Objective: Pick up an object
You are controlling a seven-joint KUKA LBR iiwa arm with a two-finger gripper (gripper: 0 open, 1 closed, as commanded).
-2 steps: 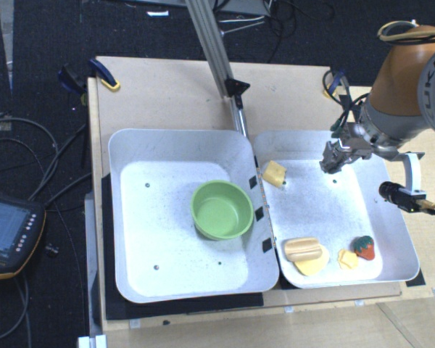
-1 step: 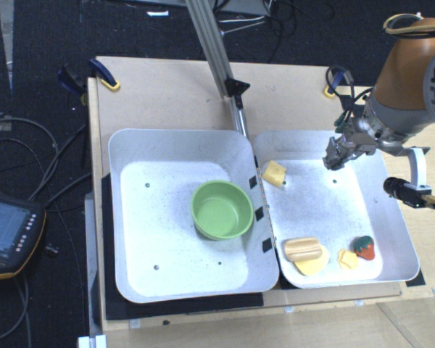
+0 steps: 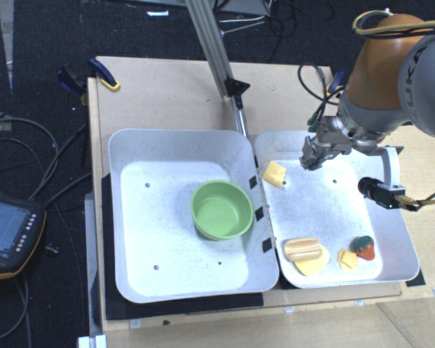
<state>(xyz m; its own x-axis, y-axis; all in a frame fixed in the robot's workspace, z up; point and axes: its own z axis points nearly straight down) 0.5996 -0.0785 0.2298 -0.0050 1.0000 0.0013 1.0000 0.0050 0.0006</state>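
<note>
In the right bin (image 3: pixel 333 209) lie a pale yellow block (image 3: pixel 275 173) at the left near the divider, a tan hot-dog shaped toy on a yellow piece (image 3: pixel 305 254) at the front, a small yellow chunk (image 3: pixel 347 259) and a red toy with a green top (image 3: pixel 364 247) at the front right. A green bowl (image 3: pixel 221 209) sits in the left bin (image 3: pixel 152 216). My gripper (image 3: pixel 313 157) hangs over the back of the right bin, to the right of the yellow block and apart from it. Nothing shows between its tips.
A slanted metal pole (image 3: pixel 216 46) runs down to the seam between the bins. A black fixture (image 3: pixel 375 191) sits at the right bin's right wall. Cables trail behind the arm. A blue and yellow clamp (image 3: pixel 101 75) grips the bench's back left corner.
</note>
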